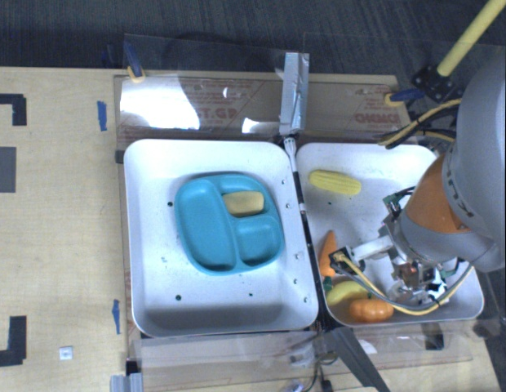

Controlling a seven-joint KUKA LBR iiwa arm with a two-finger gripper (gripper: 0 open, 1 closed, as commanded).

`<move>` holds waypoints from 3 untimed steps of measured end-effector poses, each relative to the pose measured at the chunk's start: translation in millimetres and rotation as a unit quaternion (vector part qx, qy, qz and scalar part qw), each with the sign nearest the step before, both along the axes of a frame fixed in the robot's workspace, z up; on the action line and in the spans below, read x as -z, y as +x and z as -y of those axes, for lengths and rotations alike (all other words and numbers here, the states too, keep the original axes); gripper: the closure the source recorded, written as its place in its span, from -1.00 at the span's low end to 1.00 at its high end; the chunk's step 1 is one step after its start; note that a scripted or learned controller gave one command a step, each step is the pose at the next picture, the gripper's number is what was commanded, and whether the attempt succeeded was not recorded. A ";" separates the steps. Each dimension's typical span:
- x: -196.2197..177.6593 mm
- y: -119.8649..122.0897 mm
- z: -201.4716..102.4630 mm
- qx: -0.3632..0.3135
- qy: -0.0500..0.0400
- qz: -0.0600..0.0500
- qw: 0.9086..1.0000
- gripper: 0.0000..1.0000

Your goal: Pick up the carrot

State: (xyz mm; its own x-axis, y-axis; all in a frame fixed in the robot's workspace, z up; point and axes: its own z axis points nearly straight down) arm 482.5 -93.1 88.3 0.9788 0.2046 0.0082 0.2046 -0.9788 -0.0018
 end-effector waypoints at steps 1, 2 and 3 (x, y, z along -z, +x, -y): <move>1.3 -1.6 48.1 0.003 -0.001 -0.001 1.000 -1.00; -9.0 -1.5 47.7 0.002 -0.002 -0.002 1.000 1.00; 0.0 -2.0 13.1 -0.075 -0.005 -0.001 0.997 1.00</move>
State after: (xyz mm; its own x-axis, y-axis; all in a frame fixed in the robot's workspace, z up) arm 480.5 -106.1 88.3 0.9373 0.3485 0.0039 0.3484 -0.9373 0.0069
